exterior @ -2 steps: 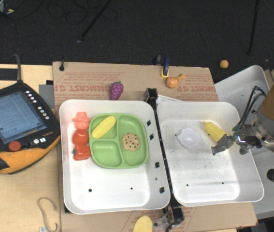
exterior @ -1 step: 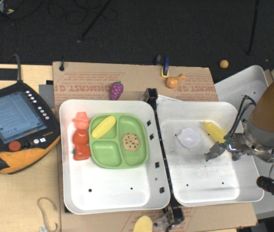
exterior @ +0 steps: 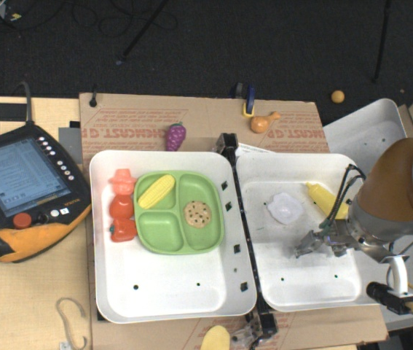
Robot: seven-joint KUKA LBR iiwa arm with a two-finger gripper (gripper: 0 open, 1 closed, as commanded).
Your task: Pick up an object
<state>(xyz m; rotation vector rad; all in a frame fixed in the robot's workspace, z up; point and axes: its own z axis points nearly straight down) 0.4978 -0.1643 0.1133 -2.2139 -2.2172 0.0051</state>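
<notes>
The gripper (exterior: 309,246) is hovering low in the right bin (exterior: 293,294), fingers' state unclear; it should be centring over the clear lump (exterior: 286,208)

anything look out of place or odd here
Yes: several toys lie outside the bins on the cardboard, namely purple grapes and an orange pear behind them, and a yellow lemon at the front edge. A small orange ball sits on the dark floor.

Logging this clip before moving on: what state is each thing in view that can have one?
gripper: low in the right bin, nothing visibly between its fingers
green plate: flat in the left bin, holding corn and cookie
red figure: lying beside the plate
yellow object: lying untouched
</notes>
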